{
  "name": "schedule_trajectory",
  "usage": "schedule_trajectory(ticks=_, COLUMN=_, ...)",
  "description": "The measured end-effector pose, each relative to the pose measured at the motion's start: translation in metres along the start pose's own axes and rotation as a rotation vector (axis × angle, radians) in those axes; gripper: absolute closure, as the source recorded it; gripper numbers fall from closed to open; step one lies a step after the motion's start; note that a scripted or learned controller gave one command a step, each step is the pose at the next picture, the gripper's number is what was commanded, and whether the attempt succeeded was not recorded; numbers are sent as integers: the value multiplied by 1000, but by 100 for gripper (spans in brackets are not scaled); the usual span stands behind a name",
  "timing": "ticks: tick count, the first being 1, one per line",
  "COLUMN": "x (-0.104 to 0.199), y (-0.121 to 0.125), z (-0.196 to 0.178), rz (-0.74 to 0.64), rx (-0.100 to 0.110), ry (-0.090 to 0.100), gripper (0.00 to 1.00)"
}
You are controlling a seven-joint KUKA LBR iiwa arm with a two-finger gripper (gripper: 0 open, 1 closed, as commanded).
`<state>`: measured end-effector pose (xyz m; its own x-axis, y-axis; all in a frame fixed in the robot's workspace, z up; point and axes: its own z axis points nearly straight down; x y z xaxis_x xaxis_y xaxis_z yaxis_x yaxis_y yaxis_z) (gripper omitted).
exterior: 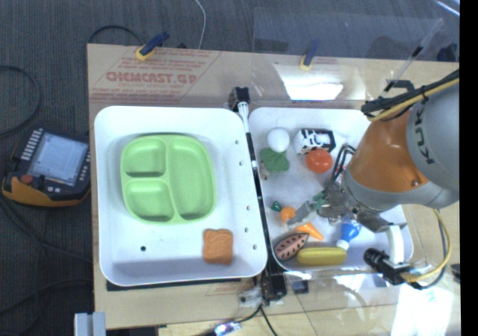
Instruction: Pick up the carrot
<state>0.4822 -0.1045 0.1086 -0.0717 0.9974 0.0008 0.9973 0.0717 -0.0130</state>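
At the near edge of the right bin (388, 249) a yellow banana-shaped toy (322, 255) is seen lying flat, with a brown oval piece (290, 245) touching its left end. In the left bin (104, 178) an orange block (218, 246) is noted near the front rim. The carrot (311, 231) is found just behind the brown oval piece, lying flat in the right bin. The gripper (326, 204) is positioned low over the bin, just behind and right of the carrot; whether its fingers are apart or together cannot be told. A blue-and-white object (348, 234) is seen to the right of the carrot. Further back, a green divided plate (169, 177) is recorded in the left bin. At the far end of the right bin a green toy (274, 162), a red ball (320, 160), a white ball (278, 139) and a black-and-white item (315, 139) are observed.
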Motion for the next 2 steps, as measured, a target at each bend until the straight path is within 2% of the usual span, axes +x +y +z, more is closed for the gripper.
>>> schedule_trajectory(ticks=1, x=4, y=5, z=18, rz=372, rx=-22, ry=3, gripper=0)
schedule_trajectory(ticks=2, x=4, y=6, z=8, rz=373, rx=-23, ry=1, gripper=100)
